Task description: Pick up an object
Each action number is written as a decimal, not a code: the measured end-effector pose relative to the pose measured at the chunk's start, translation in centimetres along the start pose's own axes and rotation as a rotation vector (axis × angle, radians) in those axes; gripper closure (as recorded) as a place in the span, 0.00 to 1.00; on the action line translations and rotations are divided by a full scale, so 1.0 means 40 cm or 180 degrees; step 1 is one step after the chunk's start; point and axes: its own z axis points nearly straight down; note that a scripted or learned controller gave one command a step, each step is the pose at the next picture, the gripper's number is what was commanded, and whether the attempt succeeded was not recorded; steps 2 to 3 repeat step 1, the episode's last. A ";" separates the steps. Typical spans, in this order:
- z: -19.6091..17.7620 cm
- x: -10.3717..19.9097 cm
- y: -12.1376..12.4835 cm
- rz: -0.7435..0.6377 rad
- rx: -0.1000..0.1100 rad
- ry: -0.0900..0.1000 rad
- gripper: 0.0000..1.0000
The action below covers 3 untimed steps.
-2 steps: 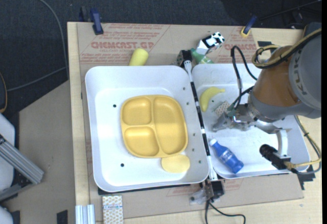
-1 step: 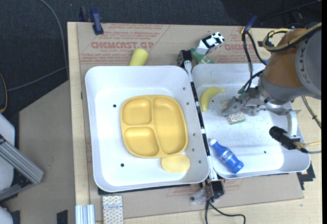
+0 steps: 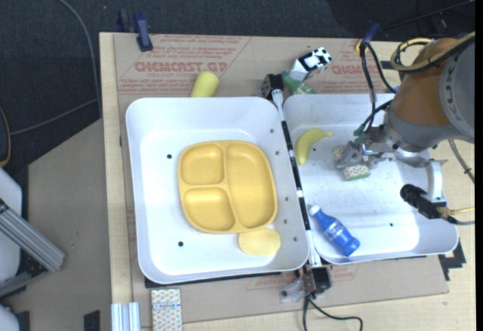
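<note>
- Tool sits low in the right bin, its state unclear.
- A small block lies just beside it, on its near side.
- Banana lies to the left.

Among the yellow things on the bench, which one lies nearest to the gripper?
The banana in the right bin, just left of the gripper. The divided plate, the round disc and the cylinder lie farther left.

Both bins are white. The left holds a yellow divided tray and pale yellow disc; the right, a yellow banana and blue bottle. Far off lies a black-and-white patterned toy.
</note>
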 end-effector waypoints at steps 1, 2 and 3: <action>-0.225 0.161 -0.102 -0.0007 0.0008 0.0005 1.00; -0.225 0.161 -0.102 -0.0007 0.0008 0.0005 1.00; -0.225 0.161 -0.102 -0.0007 0.0008 0.0005 1.00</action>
